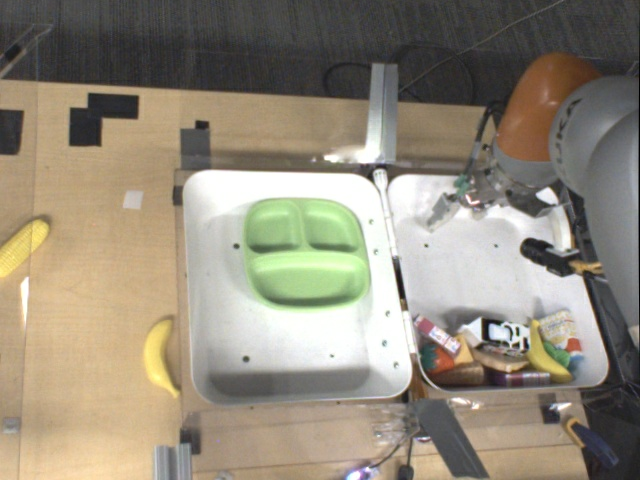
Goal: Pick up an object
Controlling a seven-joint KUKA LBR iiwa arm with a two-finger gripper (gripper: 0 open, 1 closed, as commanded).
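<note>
Lying heaped along the lower edge of the right bin (492, 268), the small objects (497, 348) sit well below the gripper (447, 206), which hangs at that bin's upper left; its finger state cannot be told.

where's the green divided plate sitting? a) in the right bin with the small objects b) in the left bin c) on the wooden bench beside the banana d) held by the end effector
b: the green divided plate lies flat in the left bin, while the small objects are heaped in the near corner of the right bin.
</note>
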